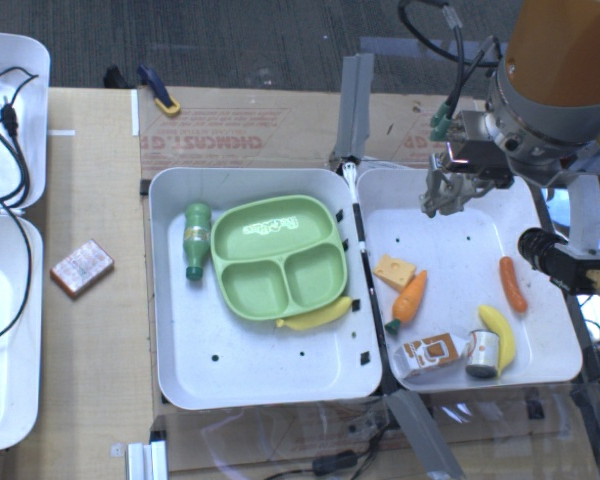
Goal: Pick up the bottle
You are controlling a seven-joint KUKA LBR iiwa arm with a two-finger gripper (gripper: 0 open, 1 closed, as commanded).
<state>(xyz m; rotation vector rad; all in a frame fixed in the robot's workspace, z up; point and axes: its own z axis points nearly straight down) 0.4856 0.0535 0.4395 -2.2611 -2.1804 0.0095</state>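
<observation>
Faint red lettering was printed upside down on the brown cardboard sheet [270,123] lying behind the two bins, and only fragments resembling "CHEMICAL" could be made out. Pale raised script was seen on the green divided plate [280,258], but it could not be read at this size.

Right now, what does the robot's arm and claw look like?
The arm is big and round, with a wide orange band and grey metal beneath it. Black cables loop beside it, with small green plugs. The claw is dark grey metal, small and boxy, with thin fingers at its end.
</observation>
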